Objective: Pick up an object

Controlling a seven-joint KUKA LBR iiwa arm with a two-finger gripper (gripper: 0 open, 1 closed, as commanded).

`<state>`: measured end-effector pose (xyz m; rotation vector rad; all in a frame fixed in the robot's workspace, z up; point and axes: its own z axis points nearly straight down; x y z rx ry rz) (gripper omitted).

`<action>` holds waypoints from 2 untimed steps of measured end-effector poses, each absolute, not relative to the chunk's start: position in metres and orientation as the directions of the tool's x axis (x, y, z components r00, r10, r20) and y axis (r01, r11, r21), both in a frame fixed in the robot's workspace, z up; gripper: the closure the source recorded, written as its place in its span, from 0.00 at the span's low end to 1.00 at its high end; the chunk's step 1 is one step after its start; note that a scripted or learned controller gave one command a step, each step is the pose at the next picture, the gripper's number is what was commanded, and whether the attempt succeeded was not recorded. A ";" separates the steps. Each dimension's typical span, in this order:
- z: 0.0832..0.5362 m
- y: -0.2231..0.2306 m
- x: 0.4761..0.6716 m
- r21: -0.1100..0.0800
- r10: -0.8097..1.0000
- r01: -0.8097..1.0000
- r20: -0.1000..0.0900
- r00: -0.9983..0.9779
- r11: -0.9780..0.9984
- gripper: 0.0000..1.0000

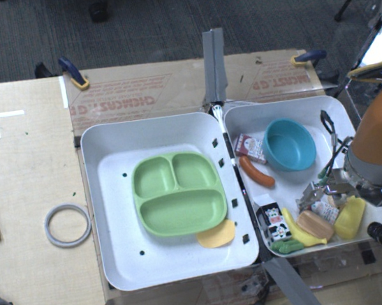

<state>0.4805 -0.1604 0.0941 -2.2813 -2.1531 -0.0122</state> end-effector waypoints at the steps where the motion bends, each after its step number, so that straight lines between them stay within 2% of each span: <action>1: 0.102 -0.162 0.481 0.005 0.998 0.998 0.004 0.062 -0.062 1.00; 2: 0.102 -0.163 0.481 0.004 0.998 0.998 0.004 0.062 -0.062 0.00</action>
